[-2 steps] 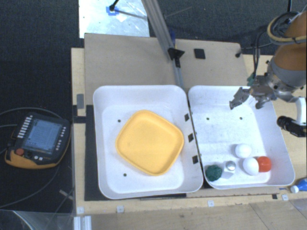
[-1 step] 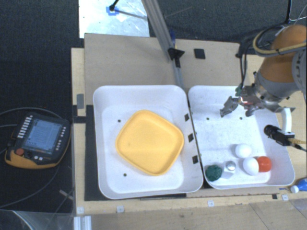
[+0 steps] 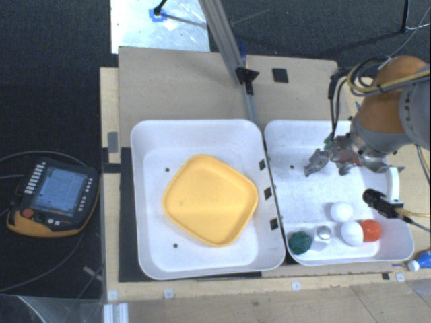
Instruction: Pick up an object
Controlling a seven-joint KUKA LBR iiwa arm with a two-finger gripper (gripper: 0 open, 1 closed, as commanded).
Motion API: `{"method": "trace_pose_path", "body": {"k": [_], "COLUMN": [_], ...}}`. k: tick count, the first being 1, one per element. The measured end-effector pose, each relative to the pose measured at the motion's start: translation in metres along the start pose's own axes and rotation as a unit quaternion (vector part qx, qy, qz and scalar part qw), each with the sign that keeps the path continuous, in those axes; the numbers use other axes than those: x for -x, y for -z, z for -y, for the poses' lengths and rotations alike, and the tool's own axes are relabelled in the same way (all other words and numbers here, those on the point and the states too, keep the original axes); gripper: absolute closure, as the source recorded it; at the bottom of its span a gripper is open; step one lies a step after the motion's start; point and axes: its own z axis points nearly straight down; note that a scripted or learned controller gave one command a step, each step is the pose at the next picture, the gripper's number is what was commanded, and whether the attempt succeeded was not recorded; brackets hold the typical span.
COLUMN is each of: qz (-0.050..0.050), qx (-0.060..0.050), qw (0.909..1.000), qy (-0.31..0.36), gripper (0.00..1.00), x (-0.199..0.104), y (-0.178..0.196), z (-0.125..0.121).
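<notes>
Gripper (image 3: 328, 161), fingers spread and empty, above right bin (image 3: 296, 180); white balls (image 3: 341, 212) at five o'clock; yellow plate (image 3: 210, 199) in left bin (image 3: 151, 147).

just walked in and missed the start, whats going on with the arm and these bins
A grey KUKA arm with an orange band reaches in over the right white bin, its two-finger gripper above the bin's bare upper part with nothing between its fingers. The small things lie untouched at the near end: two white balls, an orange-red ball, a dark green lump and a small silvery piece. A yellow squarish plate sits in the left bin.
</notes>
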Motion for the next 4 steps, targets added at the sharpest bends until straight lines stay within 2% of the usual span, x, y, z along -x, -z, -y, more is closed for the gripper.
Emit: {"method": "trace_pose_path", "body": {"k": [1,2,3,4], "qz": [0.000,0.001,0.001,0.000], "qx": [0.003,0.005,0.004,0.003], "qw": [1.0000,1.0000,1.0000,1.0000], "qy": [0.000,0.001,0.000,0.001], "gripper": [1.00,1.00,1.00,1.00], "x": [0.000,-0.007,0.004,0.004], "y": [0.013,0.072,0.125,0.161], "z": [-0.001,-0.008,-0.009,-0.009]}}
